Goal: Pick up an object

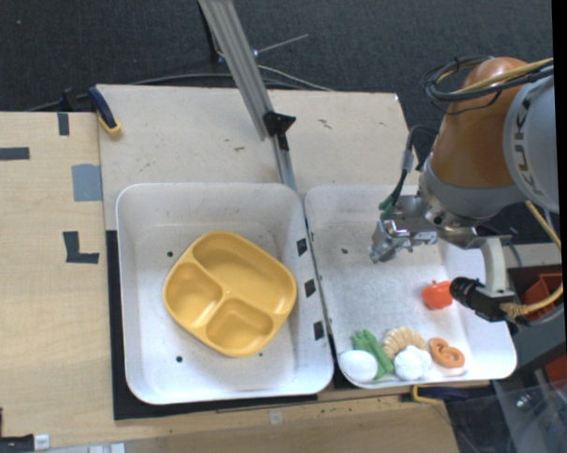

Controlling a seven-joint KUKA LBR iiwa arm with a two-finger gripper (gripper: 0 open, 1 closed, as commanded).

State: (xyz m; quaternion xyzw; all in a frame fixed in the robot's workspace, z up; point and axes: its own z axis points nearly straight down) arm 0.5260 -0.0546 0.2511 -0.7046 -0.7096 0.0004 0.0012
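Over the right bin (358,213), the gripper (387,244) is hanging with nothing visibly between its fingers; jaw state unclear
Toy foods (402,352) are crowding the bin's near edge, a yellow tray (230,291) sitting apart in the left bin (140,274)

Arm (491,137) ran off the right edge of the frame; its base was out of sight. Gripper (386,247) was small and dark against the right bin (361,293); its tip could not be resolved. Orange object (437,295), to the right of and below the gripper, was partly covered by a black fitting (474,297). The small items below the gripper, green (368,345), white (411,362) and tan (401,339), overlapped, too small to identify.
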